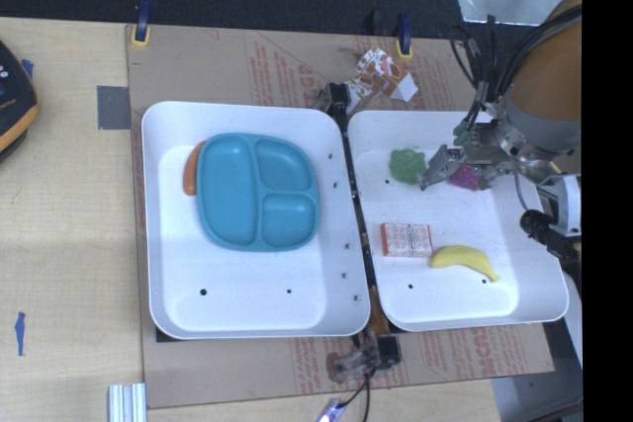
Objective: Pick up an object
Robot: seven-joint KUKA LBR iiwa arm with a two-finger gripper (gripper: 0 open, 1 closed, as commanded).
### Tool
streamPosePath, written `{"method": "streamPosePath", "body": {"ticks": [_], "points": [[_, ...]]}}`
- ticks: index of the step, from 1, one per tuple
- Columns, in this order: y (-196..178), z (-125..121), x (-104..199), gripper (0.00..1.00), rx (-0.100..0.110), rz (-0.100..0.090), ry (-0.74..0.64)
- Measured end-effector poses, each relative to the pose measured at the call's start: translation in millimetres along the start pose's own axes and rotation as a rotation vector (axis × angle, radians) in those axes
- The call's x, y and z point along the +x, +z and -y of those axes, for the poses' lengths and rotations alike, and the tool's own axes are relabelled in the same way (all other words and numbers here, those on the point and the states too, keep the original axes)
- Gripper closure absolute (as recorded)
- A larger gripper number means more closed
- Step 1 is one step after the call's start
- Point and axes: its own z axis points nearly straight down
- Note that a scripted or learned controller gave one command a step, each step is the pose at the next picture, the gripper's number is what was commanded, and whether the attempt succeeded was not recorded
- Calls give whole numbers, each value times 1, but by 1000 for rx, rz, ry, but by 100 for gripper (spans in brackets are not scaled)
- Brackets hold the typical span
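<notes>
My gripper [455, 171] is low over the back of the right bin [534, 306], open. One dark finger [431, 177] slants down to the left, just right of a green lump [406, 163]. A purple object [467, 179] lies on the bin floor under the gripper, partly hidden by it; I cannot tell whether they touch. A small red-and-white box [406, 238] and a yellow banana [463, 260] lie nearer the front of the same bin, apart from the gripper.
The left bin [247, 311] holds a blue divided plate [259, 191] with an orange object [190, 169] sticking out from under its left edge. A crumpled wrapper [381, 74] lies behind the bins. Cables and the arm's grey body [539, 104] stand over the right bin's back right corner.
</notes>
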Motion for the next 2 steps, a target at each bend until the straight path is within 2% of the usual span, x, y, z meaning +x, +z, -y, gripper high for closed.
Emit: {"method": "streamPosePath", "body": {"ticks": [1,2], "points": [[131,-16,-19,0,2,1,0],[132,-92,-70,0,25,-18,3]]}}
